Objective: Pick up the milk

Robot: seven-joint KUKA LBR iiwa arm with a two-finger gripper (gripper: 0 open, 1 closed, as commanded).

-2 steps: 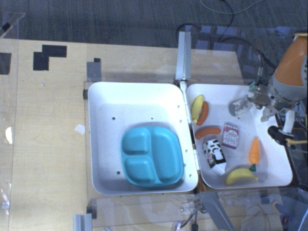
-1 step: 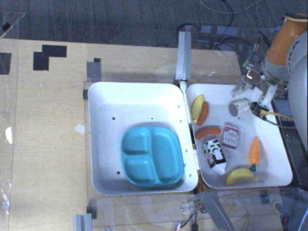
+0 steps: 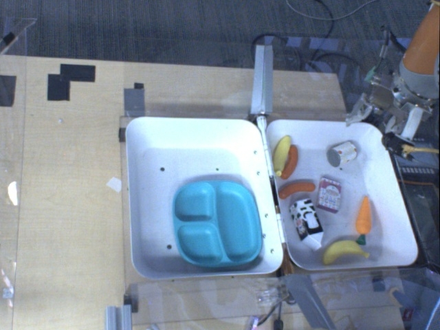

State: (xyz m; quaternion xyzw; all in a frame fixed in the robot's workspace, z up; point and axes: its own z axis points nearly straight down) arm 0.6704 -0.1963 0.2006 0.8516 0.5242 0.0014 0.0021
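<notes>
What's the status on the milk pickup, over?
Pincer up at right bin's far corner, off the milk. Milk lying in right bin, untouched. Sausage and banana close beside it.

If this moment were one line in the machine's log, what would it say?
task: pick up milk | milk: lying in right bin, untouched | end effector: above bin's far right corner, apart from milk | status: not grasped
</notes>
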